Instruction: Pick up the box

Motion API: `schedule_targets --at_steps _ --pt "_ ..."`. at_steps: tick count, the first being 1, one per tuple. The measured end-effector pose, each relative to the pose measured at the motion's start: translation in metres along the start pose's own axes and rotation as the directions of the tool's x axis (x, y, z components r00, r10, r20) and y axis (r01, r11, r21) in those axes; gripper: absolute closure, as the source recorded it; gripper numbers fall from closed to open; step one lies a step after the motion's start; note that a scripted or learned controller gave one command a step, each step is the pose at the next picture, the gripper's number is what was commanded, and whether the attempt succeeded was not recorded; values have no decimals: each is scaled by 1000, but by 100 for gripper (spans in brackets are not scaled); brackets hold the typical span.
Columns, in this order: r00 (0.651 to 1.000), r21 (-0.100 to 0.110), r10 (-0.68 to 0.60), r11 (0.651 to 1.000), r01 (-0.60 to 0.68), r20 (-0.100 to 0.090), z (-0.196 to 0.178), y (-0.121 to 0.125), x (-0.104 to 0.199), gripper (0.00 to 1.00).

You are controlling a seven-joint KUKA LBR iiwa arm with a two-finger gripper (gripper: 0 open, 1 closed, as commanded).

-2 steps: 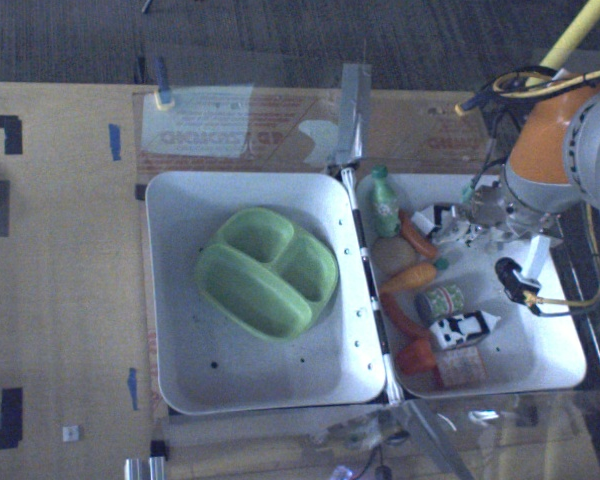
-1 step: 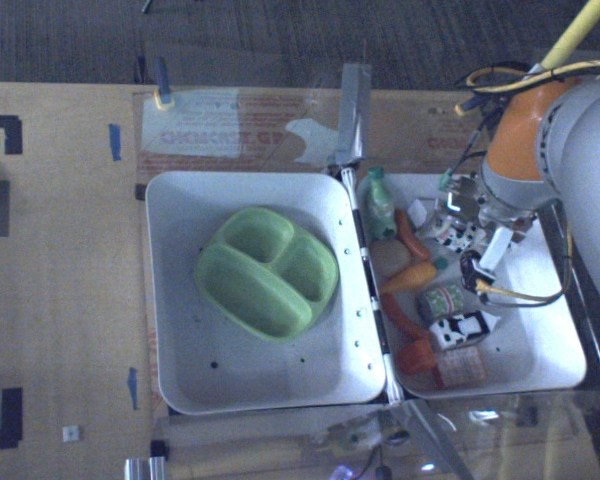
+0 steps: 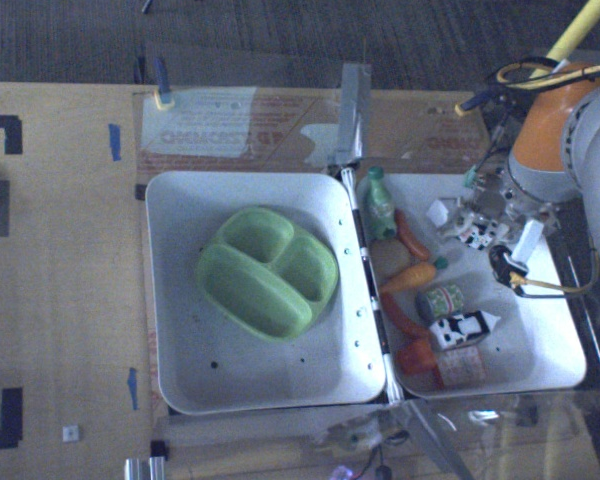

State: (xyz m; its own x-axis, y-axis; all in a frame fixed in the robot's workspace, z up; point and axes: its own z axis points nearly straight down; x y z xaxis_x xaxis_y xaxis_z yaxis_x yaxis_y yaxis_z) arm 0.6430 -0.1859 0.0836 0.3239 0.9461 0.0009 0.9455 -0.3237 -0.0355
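A small black-and-white carton box (image 3: pixel 462 328) lies on its side in the lower middle of the right bin (image 3: pixel 555 353). A pale reddish box (image 3: pixel 462 366) lies just below it, against the bin's front. My gripper (image 3: pixel 478 231) hangs over the bin's upper right part, above and to the right of both boxes and well apart from them. The grey arm with its orange band (image 3: pixel 545 133) reaches in from the right. I see nothing held in the gripper.
The right bin also holds a green bottle (image 3: pixel 379 204), a carrot (image 3: pixel 412 276), red vegetables (image 3: pixel 405 338), a small can (image 3: pixel 441 299) and a small white piece (image 3: pixel 439 211). A green divided plate (image 3: pixel 267 271) lies in the left bin (image 3: pixel 180 368). A cable (image 3: pixel 540 286) loops beside the gripper.
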Motion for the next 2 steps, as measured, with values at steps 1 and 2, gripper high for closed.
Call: schedule_targets --at_steps 1,2 --pt "1000 0 0 1000 0 0 0 0 0 0" --pt "928 48 372 927 -372 12 1 14 -4 0"
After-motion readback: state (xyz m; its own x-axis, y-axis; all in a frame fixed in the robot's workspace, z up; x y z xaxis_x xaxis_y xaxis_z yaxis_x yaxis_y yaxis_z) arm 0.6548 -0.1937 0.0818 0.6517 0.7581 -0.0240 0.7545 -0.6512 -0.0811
